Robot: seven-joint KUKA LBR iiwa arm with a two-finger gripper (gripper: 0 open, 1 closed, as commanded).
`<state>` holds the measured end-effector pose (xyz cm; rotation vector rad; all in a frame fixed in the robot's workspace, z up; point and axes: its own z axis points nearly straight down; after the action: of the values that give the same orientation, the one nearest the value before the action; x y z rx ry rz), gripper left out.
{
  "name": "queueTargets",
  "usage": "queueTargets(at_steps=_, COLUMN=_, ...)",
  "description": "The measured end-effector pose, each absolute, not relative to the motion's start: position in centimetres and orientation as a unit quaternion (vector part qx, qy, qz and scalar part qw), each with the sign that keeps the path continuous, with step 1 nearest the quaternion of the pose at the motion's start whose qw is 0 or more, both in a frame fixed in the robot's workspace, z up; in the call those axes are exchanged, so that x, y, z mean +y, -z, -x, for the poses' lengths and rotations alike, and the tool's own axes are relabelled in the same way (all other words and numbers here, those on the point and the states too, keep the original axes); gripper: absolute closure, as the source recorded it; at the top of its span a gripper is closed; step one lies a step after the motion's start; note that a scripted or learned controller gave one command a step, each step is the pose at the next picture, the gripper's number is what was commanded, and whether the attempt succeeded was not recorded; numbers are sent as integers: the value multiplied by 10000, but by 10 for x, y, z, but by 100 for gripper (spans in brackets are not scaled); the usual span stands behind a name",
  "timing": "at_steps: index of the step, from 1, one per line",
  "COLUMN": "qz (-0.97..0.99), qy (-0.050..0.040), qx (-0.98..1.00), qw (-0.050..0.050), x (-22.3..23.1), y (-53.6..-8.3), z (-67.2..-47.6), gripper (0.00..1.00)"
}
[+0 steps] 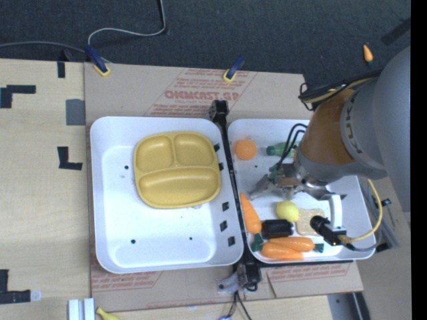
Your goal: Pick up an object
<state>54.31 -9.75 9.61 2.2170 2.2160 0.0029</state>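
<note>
Gripper (283,179) hovering low in my right bin (353,255), grasp unreadable. Nothing lifted; I'm judging the pick pending.

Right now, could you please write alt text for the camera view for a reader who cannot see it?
A grey robot arm reaches from the right into the right bin, its gripper low among toy foods: an orange ball, a yellow lemon and two carrots. The left bin holds a yellow divided plate.
</note>
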Motion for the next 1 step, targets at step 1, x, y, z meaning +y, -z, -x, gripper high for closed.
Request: queueTargets(at_steps=1, qz=-7066, qy=-14, qx=7076, qw=25, x=-102, y=-86, z=-619, gripper=0)
